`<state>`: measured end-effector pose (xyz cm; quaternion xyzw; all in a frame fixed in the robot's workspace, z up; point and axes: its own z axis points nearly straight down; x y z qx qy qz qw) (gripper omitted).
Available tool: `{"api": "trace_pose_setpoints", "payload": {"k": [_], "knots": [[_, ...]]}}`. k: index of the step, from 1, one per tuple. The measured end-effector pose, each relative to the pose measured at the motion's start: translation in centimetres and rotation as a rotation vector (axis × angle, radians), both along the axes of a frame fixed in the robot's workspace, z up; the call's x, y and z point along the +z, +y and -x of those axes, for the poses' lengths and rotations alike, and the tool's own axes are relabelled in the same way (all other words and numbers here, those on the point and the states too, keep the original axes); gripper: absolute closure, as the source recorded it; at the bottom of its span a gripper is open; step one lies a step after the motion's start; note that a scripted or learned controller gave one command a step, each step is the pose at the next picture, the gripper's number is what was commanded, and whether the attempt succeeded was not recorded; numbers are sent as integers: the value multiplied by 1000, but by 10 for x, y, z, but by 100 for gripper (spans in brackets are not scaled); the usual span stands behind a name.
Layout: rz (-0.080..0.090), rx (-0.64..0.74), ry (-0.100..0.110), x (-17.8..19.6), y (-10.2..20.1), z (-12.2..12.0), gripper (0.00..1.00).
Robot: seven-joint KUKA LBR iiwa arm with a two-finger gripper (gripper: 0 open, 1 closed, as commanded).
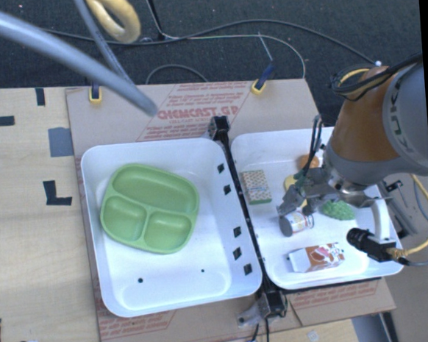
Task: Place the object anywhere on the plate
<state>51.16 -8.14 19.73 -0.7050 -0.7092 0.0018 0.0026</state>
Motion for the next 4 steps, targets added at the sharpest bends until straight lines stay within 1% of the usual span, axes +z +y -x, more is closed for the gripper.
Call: {"api": "trace_pose_setpoints", "payload": {"k": [1,2,3,4], "knots": [[0,3,-2,0,59,-24,100],[0,1,-1,-4,103,-40,100],[0,1,-2,13,158,-51,100],[1,1,-2,11,209,-62,100]]}}
